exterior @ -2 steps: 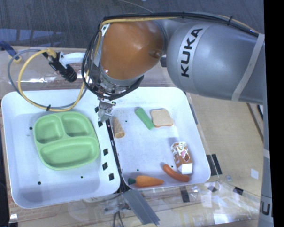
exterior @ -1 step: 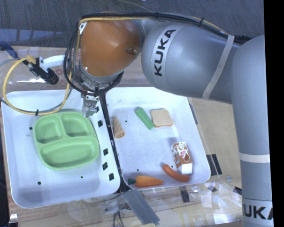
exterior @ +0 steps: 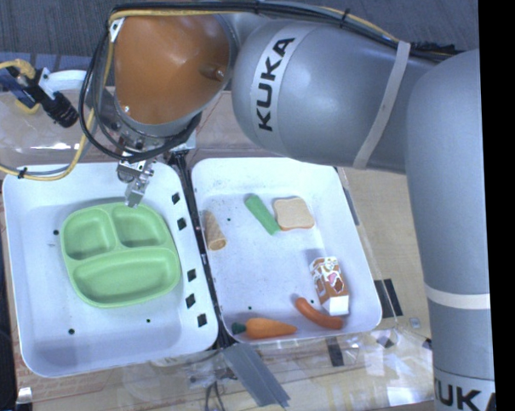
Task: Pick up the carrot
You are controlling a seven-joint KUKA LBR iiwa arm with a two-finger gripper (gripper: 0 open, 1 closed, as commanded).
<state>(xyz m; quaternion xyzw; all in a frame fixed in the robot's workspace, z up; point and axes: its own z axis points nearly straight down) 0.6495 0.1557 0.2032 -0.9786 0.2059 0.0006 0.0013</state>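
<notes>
The carrot (exterior: pixel 265 329), orange with a small green top, lies along the front wall of the right bin (exterior: pixel 269 268), near its front left corner. My gripper (exterior: pixel 136 194) hangs over the left bin (exterior: pixel 42 337), at the back edge of a green divided plate (exterior: pixel 119 253). Its fingers look shut, with nothing between them. It is far from the carrot, to the carrot's back left and across the wall between the bins.
In the right bin lie a red sausage (exterior: pixel 318 314) just right of the carrot, a small printed carton (exterior: pixel 328 284), a bread slice (exterior: pixel 293 212), a green stick (exterior: pixel 260 214) and a brown cone (exterior: pixel 213 229). The arm's big grey body covers the back right.
</notes>
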